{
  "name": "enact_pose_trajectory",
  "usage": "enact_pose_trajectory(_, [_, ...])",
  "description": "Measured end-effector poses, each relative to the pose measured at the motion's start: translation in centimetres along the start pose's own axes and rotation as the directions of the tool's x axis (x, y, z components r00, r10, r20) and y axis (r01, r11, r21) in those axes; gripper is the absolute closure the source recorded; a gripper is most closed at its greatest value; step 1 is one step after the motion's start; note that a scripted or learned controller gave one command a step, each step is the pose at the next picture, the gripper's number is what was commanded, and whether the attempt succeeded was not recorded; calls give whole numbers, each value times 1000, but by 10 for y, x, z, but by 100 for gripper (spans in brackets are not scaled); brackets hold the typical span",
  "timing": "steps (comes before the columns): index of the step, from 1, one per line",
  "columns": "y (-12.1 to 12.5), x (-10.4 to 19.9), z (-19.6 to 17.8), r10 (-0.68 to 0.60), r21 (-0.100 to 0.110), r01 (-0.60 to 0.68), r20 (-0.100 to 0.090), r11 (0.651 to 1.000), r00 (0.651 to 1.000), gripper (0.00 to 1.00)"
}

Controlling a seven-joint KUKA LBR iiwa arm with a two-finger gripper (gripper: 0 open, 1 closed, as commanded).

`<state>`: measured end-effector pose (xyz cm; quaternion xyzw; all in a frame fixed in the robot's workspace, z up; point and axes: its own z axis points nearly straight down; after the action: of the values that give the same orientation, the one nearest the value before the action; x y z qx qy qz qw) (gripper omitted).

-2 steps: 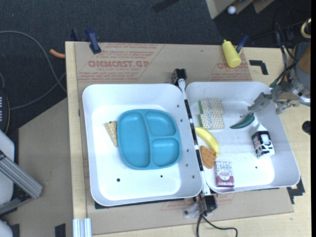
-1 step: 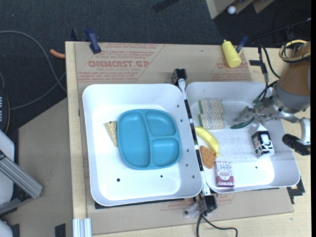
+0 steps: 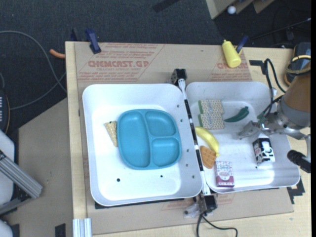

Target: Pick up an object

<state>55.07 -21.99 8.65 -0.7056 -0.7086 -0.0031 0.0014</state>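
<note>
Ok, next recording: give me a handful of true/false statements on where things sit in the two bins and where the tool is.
1. The blue divided plate lies in the left bin. True.
2. The banana lies in the left bin. False: it lies in the right bin, near the wall between the bins.
3. The tool is over the right bin. True.
4. The green pepper lies on the blue divided plate. False: it lies on the right bin's floor, beside the patterned packet.
5. The yellow bottle lies outside both bins, on the bench. True.
</note>
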Motion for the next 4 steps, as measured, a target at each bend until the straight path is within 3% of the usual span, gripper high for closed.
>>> enact_pose_trajectory(1, [0, -3, -10, 3, -4, -3, 8, 1000, 1000, 100])
enact_pose_trajectory(2, [65, 39, -49, 2, -1, -2, 6, 1000, 1000, 100])
enact_pose_trajectory(3, [64, 38, -48, 3, 2, -3, 7, 1000, 1000, 0])
enact_pose_trajectory(4, [74, 22, 2, 4, 4, -4, 6, 1000, 1000, 0])
